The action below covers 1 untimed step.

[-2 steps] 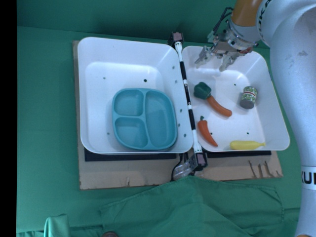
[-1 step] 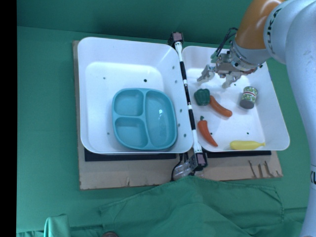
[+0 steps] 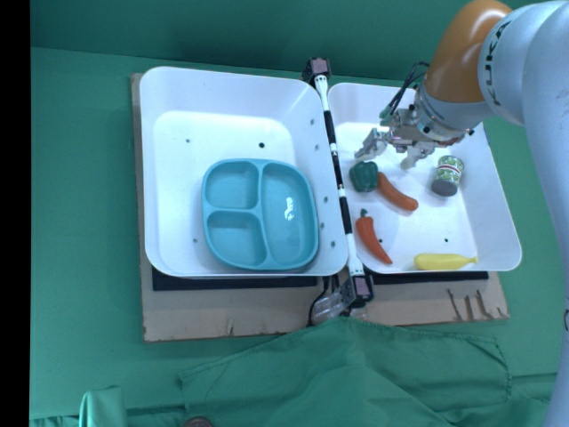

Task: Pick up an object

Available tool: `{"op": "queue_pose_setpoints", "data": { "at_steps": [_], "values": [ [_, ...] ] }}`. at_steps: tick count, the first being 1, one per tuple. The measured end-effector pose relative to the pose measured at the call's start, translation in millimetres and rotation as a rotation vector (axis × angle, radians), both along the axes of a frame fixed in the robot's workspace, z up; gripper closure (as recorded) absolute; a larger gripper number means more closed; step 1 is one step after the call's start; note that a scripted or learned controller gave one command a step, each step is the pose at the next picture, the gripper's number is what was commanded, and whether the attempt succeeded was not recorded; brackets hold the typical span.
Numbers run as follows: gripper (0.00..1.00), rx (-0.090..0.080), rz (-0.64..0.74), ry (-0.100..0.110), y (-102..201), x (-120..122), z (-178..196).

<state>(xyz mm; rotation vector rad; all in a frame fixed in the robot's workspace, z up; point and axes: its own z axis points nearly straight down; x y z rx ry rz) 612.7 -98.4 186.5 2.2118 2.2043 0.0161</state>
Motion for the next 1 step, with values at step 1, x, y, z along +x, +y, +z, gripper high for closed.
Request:
{"op": "queue_pose_setpoints", "data": {
  "at_steps": [1],
  "values": [
    [0.0,0.0,0.0,-0.001,-19.0,-45.5,-0.2]
  ]
}}
